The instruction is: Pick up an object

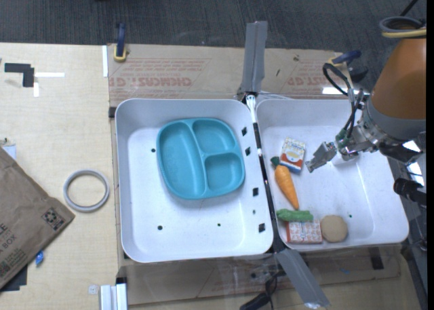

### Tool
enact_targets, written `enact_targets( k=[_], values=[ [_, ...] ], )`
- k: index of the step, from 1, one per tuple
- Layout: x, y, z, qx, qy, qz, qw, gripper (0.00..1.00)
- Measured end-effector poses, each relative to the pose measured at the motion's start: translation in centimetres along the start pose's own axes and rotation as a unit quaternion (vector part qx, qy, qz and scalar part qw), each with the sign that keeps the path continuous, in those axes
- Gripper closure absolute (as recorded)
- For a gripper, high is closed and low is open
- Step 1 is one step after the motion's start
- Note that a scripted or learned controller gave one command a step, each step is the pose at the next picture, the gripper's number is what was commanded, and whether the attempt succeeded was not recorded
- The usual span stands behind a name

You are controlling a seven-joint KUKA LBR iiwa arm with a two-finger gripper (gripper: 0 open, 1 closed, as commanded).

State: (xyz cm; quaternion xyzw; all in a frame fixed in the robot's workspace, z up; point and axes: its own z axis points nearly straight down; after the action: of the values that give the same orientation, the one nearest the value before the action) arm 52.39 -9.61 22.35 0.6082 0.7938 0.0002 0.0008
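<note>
My gripper (pixel 320 157) hangs over the right bin (pixel 369 197), just right of a small white, blue and orange carton (pixel 293 154). It looks apart from the carton, with nothing seen held. An orange carrot (pixel 286 186) lies below the carton, pointing down the bin. Near the front wall lie a green vegetable piece (pixel 296 215), a small red-and-white box (pixel 304 232) and a round tan item (pixel 333 228).
The left bin (pixel 135 220) holds a teal divided plate (pixel 201 158). On the wooden bench to the left lie a grey tape ring (pixel 86 189) and a brown paper bag (pixel 24 217). A grey divider bar (pixel 255 57) stands between the bins at the back.
</note>
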Motion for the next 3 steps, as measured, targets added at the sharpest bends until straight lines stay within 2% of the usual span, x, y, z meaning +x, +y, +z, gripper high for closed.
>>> enact_targets(
  k=[1, 2, 3],
  values=[
    [-0.8, 8.6, 3.3, 0.001, 0.000, 0.012, 0.9999, 0.00],
    [0.6, 2.5, 3.0, 0.000, 0.000, -0.046, 0.9989, 0.00],
    [-1.8, 5.6, 12.9, 0.001, 0.000, -0.033, 0.9995, 0.00]
  ],
)
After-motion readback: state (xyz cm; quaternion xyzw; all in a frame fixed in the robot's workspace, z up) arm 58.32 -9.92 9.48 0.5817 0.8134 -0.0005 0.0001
